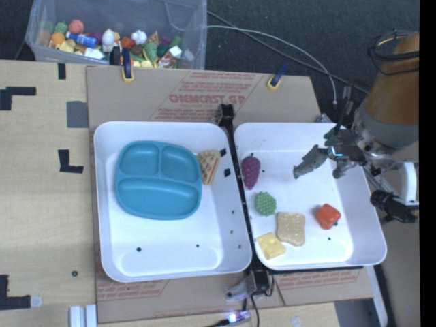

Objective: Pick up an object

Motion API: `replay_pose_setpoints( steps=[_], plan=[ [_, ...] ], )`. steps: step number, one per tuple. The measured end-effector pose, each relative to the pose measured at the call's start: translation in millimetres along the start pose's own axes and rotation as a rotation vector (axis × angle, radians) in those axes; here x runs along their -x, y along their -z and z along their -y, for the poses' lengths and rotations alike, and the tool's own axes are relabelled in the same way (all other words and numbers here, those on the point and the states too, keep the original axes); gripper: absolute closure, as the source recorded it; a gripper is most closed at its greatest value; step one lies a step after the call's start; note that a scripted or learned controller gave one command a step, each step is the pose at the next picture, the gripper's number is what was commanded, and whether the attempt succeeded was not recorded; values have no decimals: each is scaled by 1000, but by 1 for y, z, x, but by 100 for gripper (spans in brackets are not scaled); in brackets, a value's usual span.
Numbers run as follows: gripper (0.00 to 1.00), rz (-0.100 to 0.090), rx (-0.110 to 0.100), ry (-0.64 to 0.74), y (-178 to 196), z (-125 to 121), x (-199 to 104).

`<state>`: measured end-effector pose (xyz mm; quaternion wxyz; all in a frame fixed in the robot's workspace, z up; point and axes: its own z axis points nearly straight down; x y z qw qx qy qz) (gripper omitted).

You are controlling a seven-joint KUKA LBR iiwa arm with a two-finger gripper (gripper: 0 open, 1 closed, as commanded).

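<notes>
Purple grapes (251, 170), green berry (265, 202), toast (291, 227), cheese (270, 246), red pepper (328, 215) in right bin (361, 251); claw (325, 163) above, spread open, empty.

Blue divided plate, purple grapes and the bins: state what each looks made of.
Blue divided plate: plastic, probably; smooth, uniform colour, moulded compartments. Purple grapes: likely toy plastic or rubber; matte, lumpy, too small to be sure. Bins: white moulded plastic, by their rounded corners and faint sheen.
</notes>
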<state>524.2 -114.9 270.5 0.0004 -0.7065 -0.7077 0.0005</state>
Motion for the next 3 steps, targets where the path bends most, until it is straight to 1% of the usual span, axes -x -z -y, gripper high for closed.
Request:
replay_pose_setpoints(
  steps=[1,2,3],
  plan=[
    [100,0,-1,2,9,0,-1],
    [100,2,12,1,140,0,-3],
    [100,2,14,3,258,13,-27]
  ],
)
